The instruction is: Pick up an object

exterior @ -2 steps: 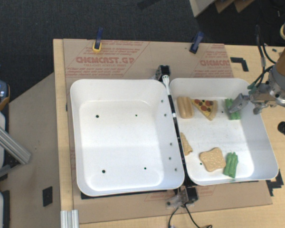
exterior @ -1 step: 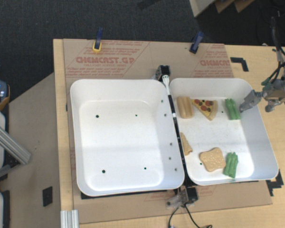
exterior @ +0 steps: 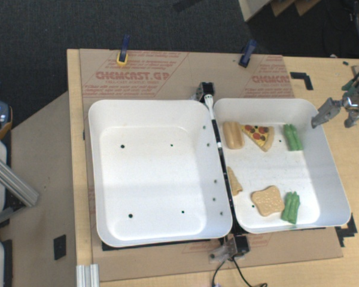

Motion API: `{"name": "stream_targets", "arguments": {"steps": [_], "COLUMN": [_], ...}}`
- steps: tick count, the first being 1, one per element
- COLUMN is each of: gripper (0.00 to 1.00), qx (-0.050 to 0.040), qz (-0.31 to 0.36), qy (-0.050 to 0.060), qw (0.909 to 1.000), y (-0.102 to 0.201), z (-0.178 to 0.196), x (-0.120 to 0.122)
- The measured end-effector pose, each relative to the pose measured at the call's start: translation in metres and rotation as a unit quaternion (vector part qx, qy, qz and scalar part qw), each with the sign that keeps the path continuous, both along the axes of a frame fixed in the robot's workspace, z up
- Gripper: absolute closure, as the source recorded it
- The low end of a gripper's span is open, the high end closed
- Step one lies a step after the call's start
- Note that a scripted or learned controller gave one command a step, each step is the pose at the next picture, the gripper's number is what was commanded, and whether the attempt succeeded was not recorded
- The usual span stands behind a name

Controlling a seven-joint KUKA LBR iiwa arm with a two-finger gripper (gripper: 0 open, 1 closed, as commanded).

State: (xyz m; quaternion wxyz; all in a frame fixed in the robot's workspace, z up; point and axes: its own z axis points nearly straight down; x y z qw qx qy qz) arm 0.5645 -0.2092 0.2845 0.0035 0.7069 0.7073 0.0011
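White plastic bins sit side by side on the cardboard-topped bench (exterior: 167, 70), and the claw (exterior: 338, 112) hangs at the far right edge of the right bin (exterior: 323, 160), its two grey fingers spread apart with nothing between them. Closest to it, just to its left, lies a green bean-like piece (exterior: 292, 137). Further left from the claw sits a pizza slice (exterior: 258, 135), and beyond that a tan bread roll (exterior: 233, 134) close to the divider between the bins. Below and left of the claw, near the front of the same bin, a piece of toast (exterior: 267, 201) lies touching a second green piece (exterior: 291, 207). A small tan wedge (exterior: 233, 181) rests against the divider. Well away from the claw is the left bin (exterior: 149, 172).
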Motion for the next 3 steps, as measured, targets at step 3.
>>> {"name": "stream_targets", "arguments": {"steps": [3], "gripper": [0.0], "qx": [-0.0017], "qz": [0.002], "qy": [-0.004], "qw": [1.0], "y": [-0.014], "z": [0.141], "x": [0.102]}}
